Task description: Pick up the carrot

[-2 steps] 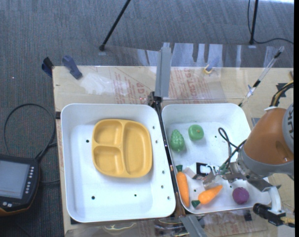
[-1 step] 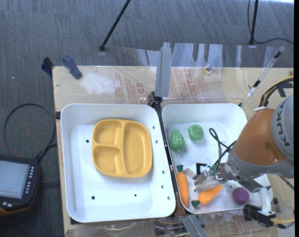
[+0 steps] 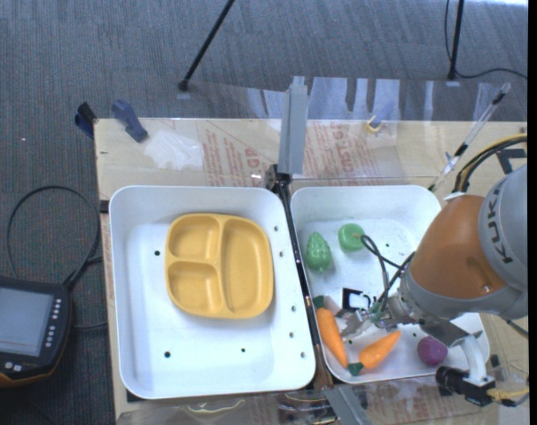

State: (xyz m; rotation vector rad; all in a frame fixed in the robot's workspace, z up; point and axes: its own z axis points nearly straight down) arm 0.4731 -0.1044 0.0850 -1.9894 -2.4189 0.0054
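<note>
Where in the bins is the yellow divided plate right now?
The yellow divided plate lies in the left white bin, toward its upper middle, across the divider from the green toy vegetables in the right bin.

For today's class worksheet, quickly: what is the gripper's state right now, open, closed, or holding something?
Gripper: cannot be told whether open or closed; it sits low in the right bin, just above the two carrots, with nothing visibly held.
</note>
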